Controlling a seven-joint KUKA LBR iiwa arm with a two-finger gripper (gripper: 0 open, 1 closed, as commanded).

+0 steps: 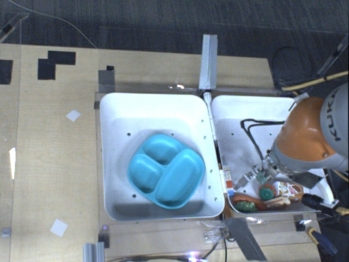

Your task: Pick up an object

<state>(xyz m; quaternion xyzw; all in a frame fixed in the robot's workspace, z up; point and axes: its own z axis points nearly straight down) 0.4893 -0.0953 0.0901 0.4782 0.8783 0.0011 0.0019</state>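
My gripper (256,176) hangs low over the front of the right bin (234,119), below the orange band of the arm (305,132). Just in front of it lies a small heap of objects: a round green piece (266,192), a white and red packet (287,189), a brown stick-like item (262,204) and a small green item (243,206) in the bin's front left corner. The gripper sits just above and left of the round green piece. I see nothing lifted clear of the bin floor.
The left bin (117,119) holds a large blue divided plate (166,170). A black cable (256,125) loops across the back of the right bin. The bins' shared wall (214,146) runs close to the gripper's left.
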